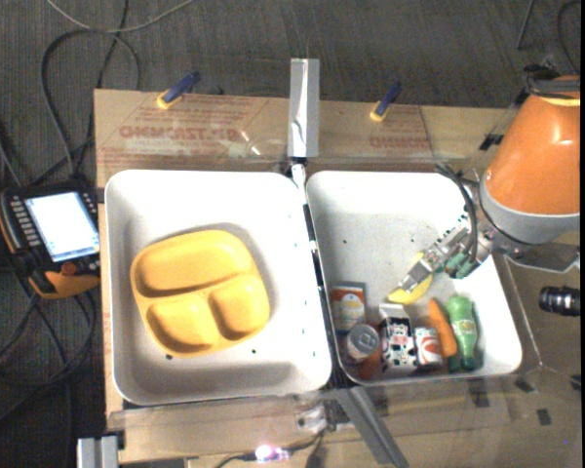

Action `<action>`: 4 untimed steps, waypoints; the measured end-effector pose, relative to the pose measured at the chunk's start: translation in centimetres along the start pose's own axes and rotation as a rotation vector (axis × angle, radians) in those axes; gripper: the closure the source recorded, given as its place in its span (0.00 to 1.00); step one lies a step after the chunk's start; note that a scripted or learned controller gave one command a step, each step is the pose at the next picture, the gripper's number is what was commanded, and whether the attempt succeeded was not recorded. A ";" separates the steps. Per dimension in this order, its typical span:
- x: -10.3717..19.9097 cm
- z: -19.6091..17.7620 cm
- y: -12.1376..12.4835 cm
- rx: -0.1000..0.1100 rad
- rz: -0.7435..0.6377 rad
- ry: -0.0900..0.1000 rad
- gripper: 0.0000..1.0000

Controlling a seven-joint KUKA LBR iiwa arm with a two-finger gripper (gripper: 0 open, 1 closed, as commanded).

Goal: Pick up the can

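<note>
Along the near wall of the right bin [409, 198]: can [362, 340], grey top upward, lying between a small orange-labelled carton [348, 306] and a black-and-white patterned carton [398, 344]; beside these, a red-and-white packet [427, 345], a carrot [444, 328] and a green bottle [462, 331]. Left bin [127, 261]: one yellow divided tray [201, 288]. Gripper [447, 255]: poised over the right bin's right side, well apart from the can, a yellow banana-like item [412, 288] just below it; whether the claw is open or closed cannot be told.
</note>
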State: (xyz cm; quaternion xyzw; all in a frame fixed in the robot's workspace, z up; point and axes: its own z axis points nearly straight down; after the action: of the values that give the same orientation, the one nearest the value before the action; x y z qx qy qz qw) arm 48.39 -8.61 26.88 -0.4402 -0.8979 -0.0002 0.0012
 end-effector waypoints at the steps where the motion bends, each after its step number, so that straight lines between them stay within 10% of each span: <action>1: 0.3 2.0 0.2 0.001 0.168 0.000 1.00; 2: 1.8 -1.7 4.1 0.000 0.054 -0.003 1.00; 3: 6.7 3.5 5.3 0.003 0.168 -0.001 1.00; 4: 2.2 8.6 7.0 0.000 -0.292 -0.001 1.00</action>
State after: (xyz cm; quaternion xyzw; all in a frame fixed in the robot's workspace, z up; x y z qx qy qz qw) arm 52.55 -2.62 18.31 -0.3051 -0.9523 0.0000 0.0009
